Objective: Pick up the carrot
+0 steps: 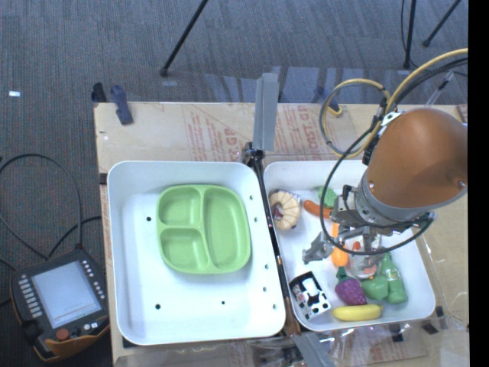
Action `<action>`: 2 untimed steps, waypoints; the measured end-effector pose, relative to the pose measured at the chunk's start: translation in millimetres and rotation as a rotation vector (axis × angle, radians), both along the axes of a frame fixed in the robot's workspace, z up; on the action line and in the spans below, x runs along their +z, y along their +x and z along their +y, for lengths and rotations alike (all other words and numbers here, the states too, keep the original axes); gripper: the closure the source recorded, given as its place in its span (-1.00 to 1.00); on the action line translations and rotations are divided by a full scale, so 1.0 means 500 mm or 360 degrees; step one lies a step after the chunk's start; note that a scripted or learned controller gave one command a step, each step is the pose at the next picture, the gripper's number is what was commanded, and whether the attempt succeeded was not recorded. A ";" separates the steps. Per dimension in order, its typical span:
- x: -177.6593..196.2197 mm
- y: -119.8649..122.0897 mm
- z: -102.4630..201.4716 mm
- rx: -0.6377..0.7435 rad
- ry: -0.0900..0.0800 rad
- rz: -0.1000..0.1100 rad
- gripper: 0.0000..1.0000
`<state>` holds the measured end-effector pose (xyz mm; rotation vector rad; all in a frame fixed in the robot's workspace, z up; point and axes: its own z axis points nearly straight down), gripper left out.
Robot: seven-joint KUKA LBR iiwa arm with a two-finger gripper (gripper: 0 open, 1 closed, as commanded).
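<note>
Leftmost, on the dark carpet off the bench, a handheld control pendant with a grey screen and a black cable looping up from it. Next, the left bin — white, shallow, holding a green divided plate with three compartments, lying flat and roughly centred toward the top. A grey upright post stands at the back where the two bins meet, on the brown board under both.

Right bin is crowded. Near its left wall: a round tan pastry-like toy. At the front left corner, a small black-and-white block, tilted. The carrot — orange, slim — lies toward the back of the right bin, just right of the pastry toy, its right end next to a green piece. Along the front: a yellow banana, a purple grape bunch just above it, green toys to the right of the grapes.

Gripper hangs over the middle of the right bin, below the big orange wrist band, with a small orange item right at its tip; carrot sits up and left of it, apart. Can't tell the jaw opening or whether anything is clamped — metal parts and toys overlap there. Yellow and black hoses loop behind the arm.
</note>
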<state>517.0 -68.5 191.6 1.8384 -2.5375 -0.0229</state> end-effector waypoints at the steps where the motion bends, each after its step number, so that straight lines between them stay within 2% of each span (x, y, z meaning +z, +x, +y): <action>1: -0.120 -0.035 -0.095 0.0325 0.0000 -0.0016 -1.00; 2: -0.179 0.047 -0.072 0.0376 -0.0024 -0.0059 -1.00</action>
